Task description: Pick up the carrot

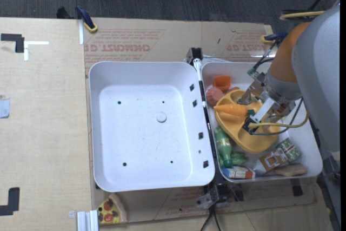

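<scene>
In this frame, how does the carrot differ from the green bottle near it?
The carrot is orange, the green bottle green. The carrot rests on the yellow bowl, running left to right in view; the green bottle lies beside that bowl, running top to bottom along the bin's left wall. Both lie in the right-hand bin.
</scene>
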### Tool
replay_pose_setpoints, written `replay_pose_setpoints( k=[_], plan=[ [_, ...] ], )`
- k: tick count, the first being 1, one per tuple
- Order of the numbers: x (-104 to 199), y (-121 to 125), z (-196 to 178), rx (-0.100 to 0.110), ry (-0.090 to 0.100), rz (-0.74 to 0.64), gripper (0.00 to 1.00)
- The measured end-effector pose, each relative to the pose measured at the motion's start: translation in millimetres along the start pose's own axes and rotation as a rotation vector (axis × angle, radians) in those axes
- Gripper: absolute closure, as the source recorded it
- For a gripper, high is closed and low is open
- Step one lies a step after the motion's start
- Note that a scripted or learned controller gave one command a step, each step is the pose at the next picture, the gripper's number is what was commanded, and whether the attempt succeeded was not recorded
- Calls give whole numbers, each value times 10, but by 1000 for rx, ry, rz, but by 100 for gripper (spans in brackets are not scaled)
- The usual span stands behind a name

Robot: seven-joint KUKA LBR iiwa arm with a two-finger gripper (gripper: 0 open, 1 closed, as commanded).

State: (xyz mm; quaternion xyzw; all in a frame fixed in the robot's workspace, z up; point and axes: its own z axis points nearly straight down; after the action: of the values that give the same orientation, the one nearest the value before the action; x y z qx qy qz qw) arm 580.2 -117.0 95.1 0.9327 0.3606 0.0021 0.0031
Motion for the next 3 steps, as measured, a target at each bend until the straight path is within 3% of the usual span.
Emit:
replay_pose_setpoints(
  k=[1,2,3],
  plan=[
    [10,17,-111,-5,0,-5,100],
    [5,3,-93,0,-3,-5,0],
    [-2,7,-174,1,-6,-8,100]
  ],
)
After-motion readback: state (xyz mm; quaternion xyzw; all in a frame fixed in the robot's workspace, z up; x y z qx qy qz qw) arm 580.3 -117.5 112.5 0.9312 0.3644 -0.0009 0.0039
